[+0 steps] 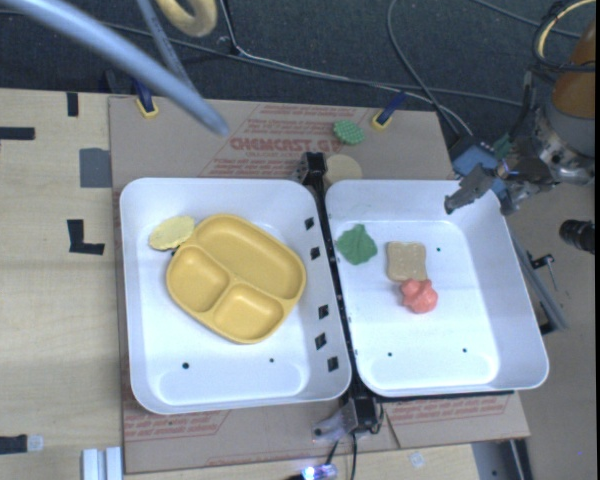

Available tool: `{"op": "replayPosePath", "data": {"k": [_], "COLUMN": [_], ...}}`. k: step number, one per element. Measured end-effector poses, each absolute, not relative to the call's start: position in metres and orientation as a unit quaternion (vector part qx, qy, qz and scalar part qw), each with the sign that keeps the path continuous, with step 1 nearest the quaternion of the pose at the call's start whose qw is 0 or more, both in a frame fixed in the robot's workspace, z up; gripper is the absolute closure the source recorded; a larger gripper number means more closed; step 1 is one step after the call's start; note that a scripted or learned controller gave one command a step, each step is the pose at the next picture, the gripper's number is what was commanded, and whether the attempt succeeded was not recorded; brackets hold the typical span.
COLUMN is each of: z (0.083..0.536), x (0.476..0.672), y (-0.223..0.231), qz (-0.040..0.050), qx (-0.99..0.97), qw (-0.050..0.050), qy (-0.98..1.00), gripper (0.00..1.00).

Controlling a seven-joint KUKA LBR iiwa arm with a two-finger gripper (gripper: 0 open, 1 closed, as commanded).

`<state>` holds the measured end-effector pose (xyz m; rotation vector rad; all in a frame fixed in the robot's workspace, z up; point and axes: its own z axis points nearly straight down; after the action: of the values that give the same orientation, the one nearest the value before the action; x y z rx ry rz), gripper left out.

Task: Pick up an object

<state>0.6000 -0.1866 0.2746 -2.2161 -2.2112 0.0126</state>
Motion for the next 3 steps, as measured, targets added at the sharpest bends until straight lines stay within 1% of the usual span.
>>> {"op": "replayPosePath", "data": {"k": [1,2,3], "z": [0.282,0.217,0.155], "x": [0.602,0.602,0.604], "y": [-0.186,-0.186,-0.179], "qz": [0.0006,0.0026,0.0025], "qx": [-0.707,-0.707,-0.706], "qw": [0.0,0.003,0.003], "qy": [-0.707,-0.707,-0.708], "gripper": [0.0,0.0,0.0]}}
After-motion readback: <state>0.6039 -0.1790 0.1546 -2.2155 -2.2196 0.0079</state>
